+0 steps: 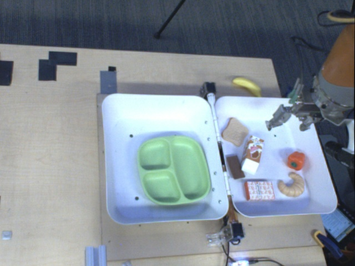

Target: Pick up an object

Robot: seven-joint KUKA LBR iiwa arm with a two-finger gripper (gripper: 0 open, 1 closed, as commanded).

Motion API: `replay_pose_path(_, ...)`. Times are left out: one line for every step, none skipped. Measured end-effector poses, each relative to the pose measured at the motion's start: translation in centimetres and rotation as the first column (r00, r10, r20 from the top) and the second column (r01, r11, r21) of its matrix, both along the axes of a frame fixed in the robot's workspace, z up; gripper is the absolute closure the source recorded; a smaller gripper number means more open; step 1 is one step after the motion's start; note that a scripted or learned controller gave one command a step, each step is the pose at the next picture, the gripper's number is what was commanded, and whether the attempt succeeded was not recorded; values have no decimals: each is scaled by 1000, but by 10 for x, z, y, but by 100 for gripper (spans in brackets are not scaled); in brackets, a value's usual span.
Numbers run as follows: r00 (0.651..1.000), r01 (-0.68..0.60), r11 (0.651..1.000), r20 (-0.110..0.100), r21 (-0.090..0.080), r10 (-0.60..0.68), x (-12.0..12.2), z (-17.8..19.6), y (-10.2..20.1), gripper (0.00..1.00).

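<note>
Croissant [292, 185] unobscured, arm [338, 76] cut off, jaws [288, 117] indistinct

A pale wooden counter [50, 165] fills the near side; dark blue-grey carpet [111, 10] lies beyond its far edge.

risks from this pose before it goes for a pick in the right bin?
1. The gripper hovers near the right bin's far edge, apart from every item, so a straight descent likely closes on nothing.
2. The carton, white block and brown bar lie touching; grabbing one may drag the others.
3. The tomato and croissant are rounded and could slip.
</note>
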State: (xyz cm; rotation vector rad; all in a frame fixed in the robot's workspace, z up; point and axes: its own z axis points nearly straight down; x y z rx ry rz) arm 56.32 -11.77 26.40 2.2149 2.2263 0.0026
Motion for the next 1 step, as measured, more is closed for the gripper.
replay_pose_path(1000, 2, 1000, 23, -2, -2, 40, -155, -31, 0)
